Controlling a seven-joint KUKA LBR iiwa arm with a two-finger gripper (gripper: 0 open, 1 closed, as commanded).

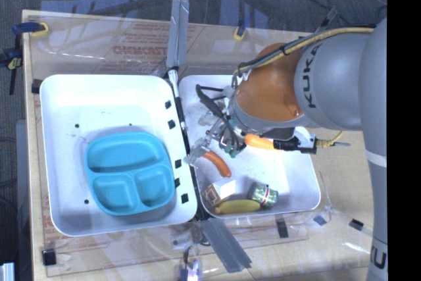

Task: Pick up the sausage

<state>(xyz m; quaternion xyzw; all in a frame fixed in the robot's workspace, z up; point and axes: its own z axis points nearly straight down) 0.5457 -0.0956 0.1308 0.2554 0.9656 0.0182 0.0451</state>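
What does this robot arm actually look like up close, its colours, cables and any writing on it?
The arm is smooth, rounded and silver-grey, with a broad orange band above the wrist and dark "KUKA" lettering on its side. A yellow cable and thin black wires run along it. The gripper is a cluster of dark metal parts and wiring.

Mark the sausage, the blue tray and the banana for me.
sausage point(218, 163): camera view, middle of its length, right bin.
blue tray point(118, 153): camera view, floor of its large upper compartment, left bin.
banana point(238, 206): camera view, middle of the peel, right bin's near edge.
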